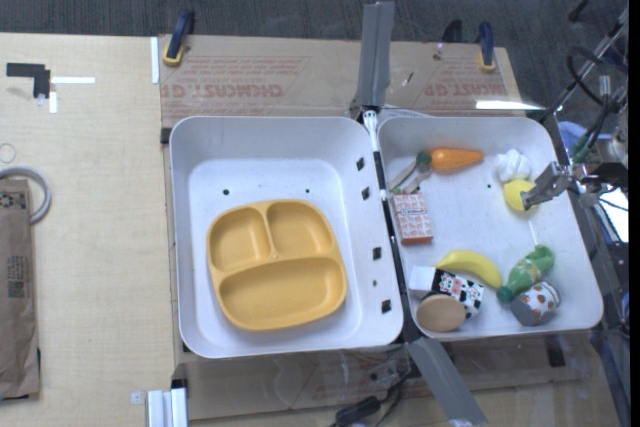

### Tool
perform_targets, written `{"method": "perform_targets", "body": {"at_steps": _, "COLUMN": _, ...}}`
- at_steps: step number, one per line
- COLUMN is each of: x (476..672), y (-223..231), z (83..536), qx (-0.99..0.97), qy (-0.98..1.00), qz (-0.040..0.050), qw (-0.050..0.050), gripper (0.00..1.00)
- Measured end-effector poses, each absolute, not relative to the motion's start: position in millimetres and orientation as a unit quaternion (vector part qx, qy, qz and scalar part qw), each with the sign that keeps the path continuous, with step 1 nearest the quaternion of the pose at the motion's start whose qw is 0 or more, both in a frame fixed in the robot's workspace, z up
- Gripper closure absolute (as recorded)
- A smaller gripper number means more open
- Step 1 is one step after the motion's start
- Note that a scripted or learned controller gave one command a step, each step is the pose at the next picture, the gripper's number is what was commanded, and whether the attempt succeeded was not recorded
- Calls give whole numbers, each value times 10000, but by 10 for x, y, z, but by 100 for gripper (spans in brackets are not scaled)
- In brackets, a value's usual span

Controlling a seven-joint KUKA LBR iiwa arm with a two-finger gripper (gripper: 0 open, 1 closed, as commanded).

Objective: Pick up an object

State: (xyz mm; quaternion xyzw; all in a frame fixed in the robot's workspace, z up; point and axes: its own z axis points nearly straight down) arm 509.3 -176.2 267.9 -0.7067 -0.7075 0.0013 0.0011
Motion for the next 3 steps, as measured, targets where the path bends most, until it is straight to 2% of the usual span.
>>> {"method": "perform_targets", "body": {"at_steps": 1, "x": 5984, "y": -2223, "z": 2113, "qx": -6027, "qy": -7979, "qz": 5, "qw": -11, "gripper": 0}}
{"method": "perform_targets", "body": {"at_steps": 2, "x": 6259, "y": -2150, "z": 936, "qx": -6361, "qy": -7716, "qz": -25, "qw": 25, "gripper": 0}}
{"method": "perform_targets", "body": {"at_steps": 3, "x": 6248, "y": -2221, "z": 2020, "qx": -5253, "qy": -8509, "qz": 1, "qw": -23, "gripper": 0}}
